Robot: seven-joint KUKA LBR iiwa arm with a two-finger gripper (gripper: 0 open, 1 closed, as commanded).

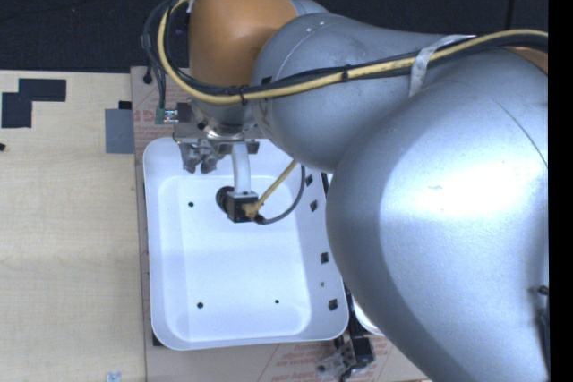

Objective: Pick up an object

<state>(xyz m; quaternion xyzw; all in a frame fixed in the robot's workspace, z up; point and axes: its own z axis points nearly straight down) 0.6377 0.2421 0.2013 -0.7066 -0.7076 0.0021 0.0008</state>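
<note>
The arm point(430, 192), nearest the camera, bulks over everything right of the white bin point(224, 282), so whatever lies on that side is hidden. The bin's near half is bare white floor with a few small dark dots point(200, 305), which look like holes and not loose things. Further back, over the bin's far end and toward its left side, hangs the claw point(204, 158), pointing down. Whether it is apart or together I cannot tell. Beyond the bin's far rim rises the orange band point(235, 22). Left of the bin lies the pale board point(63, 219). Where a thing to pick lies I cannot tell: the floor under the claw looks bare. My guess is that any candidate sits right of the bin, under the arm, so the claw would have to travel rightward.
</note>
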